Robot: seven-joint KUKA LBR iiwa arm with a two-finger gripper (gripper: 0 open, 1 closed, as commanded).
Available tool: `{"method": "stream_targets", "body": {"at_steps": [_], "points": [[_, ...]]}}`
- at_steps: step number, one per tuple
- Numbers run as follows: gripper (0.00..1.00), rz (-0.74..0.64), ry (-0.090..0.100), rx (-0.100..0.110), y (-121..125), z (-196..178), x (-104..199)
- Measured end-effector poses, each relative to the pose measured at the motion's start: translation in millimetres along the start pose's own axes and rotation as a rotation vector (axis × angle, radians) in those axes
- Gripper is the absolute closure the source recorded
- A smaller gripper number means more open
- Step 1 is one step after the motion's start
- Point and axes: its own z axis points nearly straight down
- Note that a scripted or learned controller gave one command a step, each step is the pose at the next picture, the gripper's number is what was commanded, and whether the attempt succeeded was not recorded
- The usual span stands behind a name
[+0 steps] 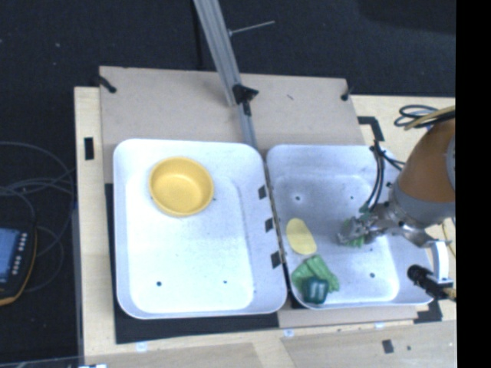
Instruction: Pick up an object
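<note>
While the gripper [354,232] hovers centre-right, grip unreadable, the yellow piece [301,237] lies just left, long axis up-down.

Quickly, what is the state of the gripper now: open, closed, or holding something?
Gripper: cannot be told; it is low in the right white bin.

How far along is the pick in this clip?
Nothing looks lifted yet. The yellow bowl sits in the left bin; the yellow oval piece and the green object lie on the right bin's floor. The claw is low in the right bin, apart from both. Grasping and lifting remain.
</note>
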Motion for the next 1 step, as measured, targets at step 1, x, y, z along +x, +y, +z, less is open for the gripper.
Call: {"method": "stream_targets", "body": {"at_steps": [1], "points": [[1.0, -0.002, -0.001, -0.002, 0.0, -42.3, 1.1]]}}
